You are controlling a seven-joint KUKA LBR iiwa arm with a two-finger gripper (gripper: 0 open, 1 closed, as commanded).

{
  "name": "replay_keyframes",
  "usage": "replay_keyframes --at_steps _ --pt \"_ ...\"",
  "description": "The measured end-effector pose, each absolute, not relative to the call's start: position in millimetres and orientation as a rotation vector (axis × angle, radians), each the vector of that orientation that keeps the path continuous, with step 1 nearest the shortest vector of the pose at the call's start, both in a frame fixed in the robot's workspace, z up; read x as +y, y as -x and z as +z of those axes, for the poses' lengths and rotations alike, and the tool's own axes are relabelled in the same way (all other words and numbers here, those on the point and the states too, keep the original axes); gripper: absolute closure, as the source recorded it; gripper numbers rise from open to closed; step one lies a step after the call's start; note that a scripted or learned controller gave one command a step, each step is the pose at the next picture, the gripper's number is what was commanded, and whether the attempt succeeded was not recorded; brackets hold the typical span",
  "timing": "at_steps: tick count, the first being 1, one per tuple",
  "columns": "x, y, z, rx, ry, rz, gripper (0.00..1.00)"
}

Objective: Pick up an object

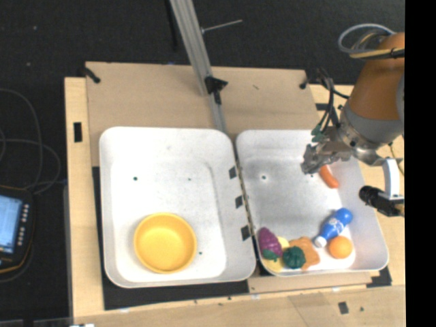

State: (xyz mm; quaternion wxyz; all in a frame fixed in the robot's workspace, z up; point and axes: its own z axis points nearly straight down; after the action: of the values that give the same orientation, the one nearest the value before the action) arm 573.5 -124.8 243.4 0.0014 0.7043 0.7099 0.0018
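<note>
The grey arm with the orange band reaches in from the right and bends down over the right white shallow bin [272,182]. Its gripper [317,159] hangs low near the bin's upper right part, with a small orange carrot-shaped object [330,176] just beside it, below the tip. Whether the gripper is wide or narrow, I cannot tell.
</note>
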Motion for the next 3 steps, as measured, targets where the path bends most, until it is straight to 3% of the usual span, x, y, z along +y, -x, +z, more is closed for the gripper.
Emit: replay_keyframes --at_steps 2,3 --pt "-21 -597.2 230 2.227 -2.214 0.001 1.00" --pt "32 -603.2 244 2.230 -2.213 0.005 1.00"
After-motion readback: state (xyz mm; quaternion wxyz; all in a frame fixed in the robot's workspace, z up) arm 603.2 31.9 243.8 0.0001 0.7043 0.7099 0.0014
